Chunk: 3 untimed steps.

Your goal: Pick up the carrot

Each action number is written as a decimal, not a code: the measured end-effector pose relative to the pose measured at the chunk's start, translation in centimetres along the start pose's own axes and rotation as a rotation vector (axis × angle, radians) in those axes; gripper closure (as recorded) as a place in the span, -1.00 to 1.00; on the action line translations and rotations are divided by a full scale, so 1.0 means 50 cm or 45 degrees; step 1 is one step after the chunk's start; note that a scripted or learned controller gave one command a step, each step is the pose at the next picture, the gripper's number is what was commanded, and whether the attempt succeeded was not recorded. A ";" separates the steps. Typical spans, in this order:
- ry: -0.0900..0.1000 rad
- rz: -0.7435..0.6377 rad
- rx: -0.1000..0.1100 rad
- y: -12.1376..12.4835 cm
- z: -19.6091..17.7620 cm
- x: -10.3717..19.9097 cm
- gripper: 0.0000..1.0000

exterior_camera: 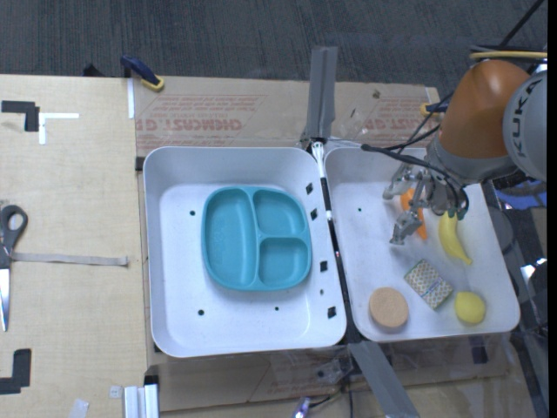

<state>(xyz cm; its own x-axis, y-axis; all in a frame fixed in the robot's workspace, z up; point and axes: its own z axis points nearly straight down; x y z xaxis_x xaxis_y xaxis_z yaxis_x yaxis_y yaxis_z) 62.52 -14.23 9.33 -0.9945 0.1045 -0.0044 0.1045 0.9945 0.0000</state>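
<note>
**Claw over the right bin, carrot at its fingers**

The grey arm with the orange band (489, 103) enters from three o'clock and reaches down over the right shallow white bin (361, 259). Its metal two-finger claw (407, 220) hangs in the upper middle of that bin. The small orange carrot (409, 200) shows as orange patches among the claw's parts, one near the upper end and one lower by the fingertips; most of it is hidden by metal and cables. Whether the fingers are spread or pressed together cannot be told, nor whether the carrot sits between them.

Just beside the claw, at its three o'clock, lies a curved yellow banana (452, 238). At the bin's five o'clock corner rests a round yellow lemon (470, 307). Toward six o'clock of the claw lies a small patterned rectangular packet (428, 283), and at seven o'clock of that a round tan disc (388, 307).

The left shallow white bin (174, 320) holds a teal plastic plate with three compartments (257, 238) at its centre. On the wooden desk (70, 320), at nine o'clock, lie scissors (9, 251).
</note>
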 end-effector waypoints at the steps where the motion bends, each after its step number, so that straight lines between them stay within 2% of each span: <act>1: -0.008 -0.004 0.002 0.002 -0.023 -0.004 1.00; 2: -0.001 0.185 0.001 0.084 -0.140 0.045 1.00; 3: -0.001 0.398 0.001 0.147 -0.247 0.023 1.00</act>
